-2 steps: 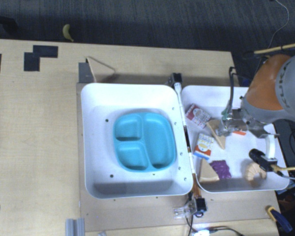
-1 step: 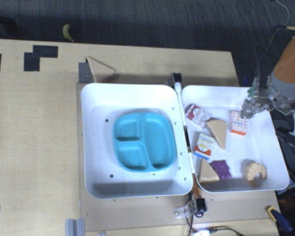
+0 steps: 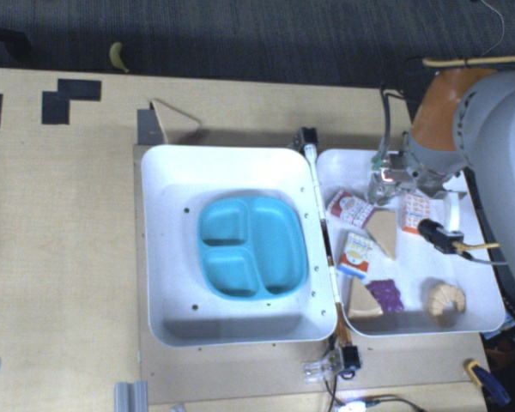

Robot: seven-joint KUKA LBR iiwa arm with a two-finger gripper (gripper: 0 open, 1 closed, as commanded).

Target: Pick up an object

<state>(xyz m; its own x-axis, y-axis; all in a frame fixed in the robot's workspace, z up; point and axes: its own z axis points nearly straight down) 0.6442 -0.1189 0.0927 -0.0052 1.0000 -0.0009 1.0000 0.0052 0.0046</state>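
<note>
Although the gripper sits low over the far end of the right bin, we cannot tell from this slanted view how its jaws stand, nor whether anything is caught there. Just beside it we see a red-and-white packet, and next to that a tan wedge. Under the wrist lies a white card with red print. Nearer us rest a small blue-and-orange carton, a purple piece and a beige shell-like object. In the left bin we find a blue compartment tray, well apart from the arm.
</note>
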